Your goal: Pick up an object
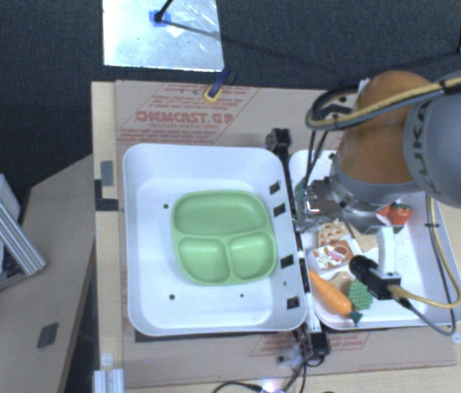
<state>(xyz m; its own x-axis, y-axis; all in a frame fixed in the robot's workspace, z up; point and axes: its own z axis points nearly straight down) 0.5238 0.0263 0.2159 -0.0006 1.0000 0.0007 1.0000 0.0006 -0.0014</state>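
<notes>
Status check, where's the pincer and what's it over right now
Arm low over right bin. Carrot and other toys beside it, none seen held. Green tray in left bin.

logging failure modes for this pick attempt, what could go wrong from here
1. The carrot, pizza pieces and other toys lie crowded in the right bin, so the end effector may nudge or catch two.
2. It sits near the divider between the bins, so it may hit that.

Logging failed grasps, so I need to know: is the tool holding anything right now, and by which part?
It cannot be told. The arm's wrist hangs over the right bin, hiding the tool. The carrot and other toy food lie loose in the bin.
</notes>
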